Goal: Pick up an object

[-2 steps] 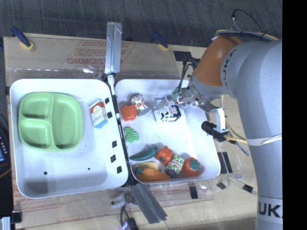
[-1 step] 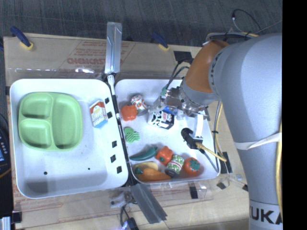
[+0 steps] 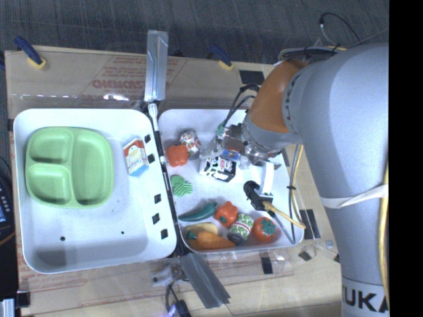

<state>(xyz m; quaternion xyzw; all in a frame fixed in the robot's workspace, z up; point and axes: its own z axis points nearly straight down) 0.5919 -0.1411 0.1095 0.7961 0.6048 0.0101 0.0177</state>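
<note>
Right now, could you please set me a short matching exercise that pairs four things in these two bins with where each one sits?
Things:
1. green divided plate
2. small carton
3. carrot
4. black-and-white cow toy

Places:
A. right bin, along its near edge
B. left bin, beside the divider between the bins
C. right bin, middle, just below the gripper
D. left bin, far-left side

Pairs: 1-D, 2-B, 3-A, 4-C
</note>
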